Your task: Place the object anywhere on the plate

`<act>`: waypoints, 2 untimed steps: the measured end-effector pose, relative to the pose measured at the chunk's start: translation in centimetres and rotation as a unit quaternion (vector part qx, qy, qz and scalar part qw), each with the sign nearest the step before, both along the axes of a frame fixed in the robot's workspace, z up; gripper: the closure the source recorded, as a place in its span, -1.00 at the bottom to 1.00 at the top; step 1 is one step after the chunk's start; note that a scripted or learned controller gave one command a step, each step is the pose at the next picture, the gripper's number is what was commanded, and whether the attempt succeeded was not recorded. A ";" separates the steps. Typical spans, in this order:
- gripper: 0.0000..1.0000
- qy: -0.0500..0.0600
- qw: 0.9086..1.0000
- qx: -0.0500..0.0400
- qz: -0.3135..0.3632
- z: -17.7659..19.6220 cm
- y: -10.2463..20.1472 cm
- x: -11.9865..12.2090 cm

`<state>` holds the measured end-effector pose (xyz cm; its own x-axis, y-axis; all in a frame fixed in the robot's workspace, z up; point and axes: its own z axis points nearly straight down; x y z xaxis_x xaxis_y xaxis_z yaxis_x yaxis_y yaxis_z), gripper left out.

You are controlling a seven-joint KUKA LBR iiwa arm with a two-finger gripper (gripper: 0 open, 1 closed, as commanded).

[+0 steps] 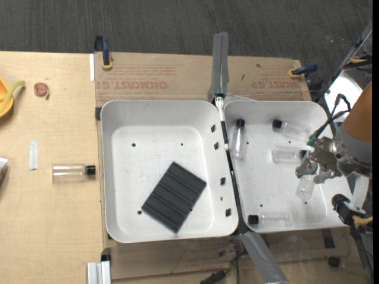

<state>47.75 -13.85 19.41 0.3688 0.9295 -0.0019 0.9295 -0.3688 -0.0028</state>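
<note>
Tool (pixel 308 169) low in right bin (pixel 266 114), open/closed cannot tell; dark plate (pixel 174 196) in left bin (pixel 118 158).

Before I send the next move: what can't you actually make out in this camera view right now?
- Gripper, right bin: fingers too small and blurred against the white floor to judge open or shut, or whether they hold anything.
- Clear vials: transparent on white; outlines faint, exact count unsure.
- Arm: cut off by the right edge.
- Yellow object: cut off by the left edge, unidentifiable.
- Dark ridged plate, left bin: plainly visible.
</note>
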 end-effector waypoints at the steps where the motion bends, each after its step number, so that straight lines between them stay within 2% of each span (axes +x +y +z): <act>1: 1.00 0.000 0.998 -0.001 0.070 7.6 5.7 6.2; 2: 1.00 0.000 0.993 -0.001 0.120 22.0 11.9 11.4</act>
<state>59.18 -1.93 41.36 0.1369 0.9906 -0.0033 0.9906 -0.1369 -0.0027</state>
